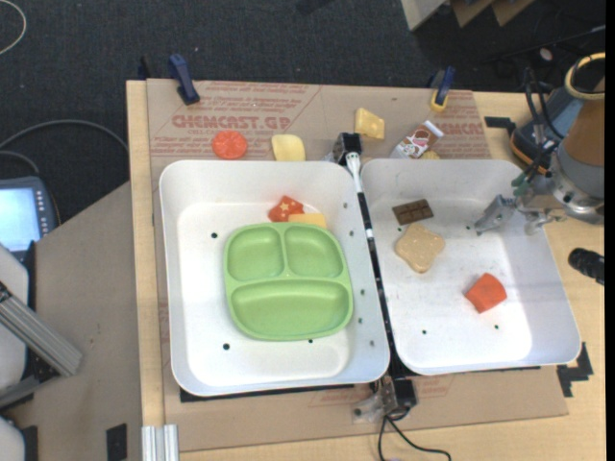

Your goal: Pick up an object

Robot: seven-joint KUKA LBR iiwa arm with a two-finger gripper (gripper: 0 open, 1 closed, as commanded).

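The right bin holds a brown chocolate bar, a tan bread slice and an orange-red block. My gripper hangs over the bin's far right part, open, with nothing between its fingers. It is to the right of the chocolate bar and above the orange-red block, apart from both. The grey arm reaches in from the right edge.
The left bin holds a green divided plate, with a red piece and a yellow piece behind it. On the cardboard beyond the bins lie a red disc, two yellow pieces and a small packet. Blue clamps hold the board's far edge.
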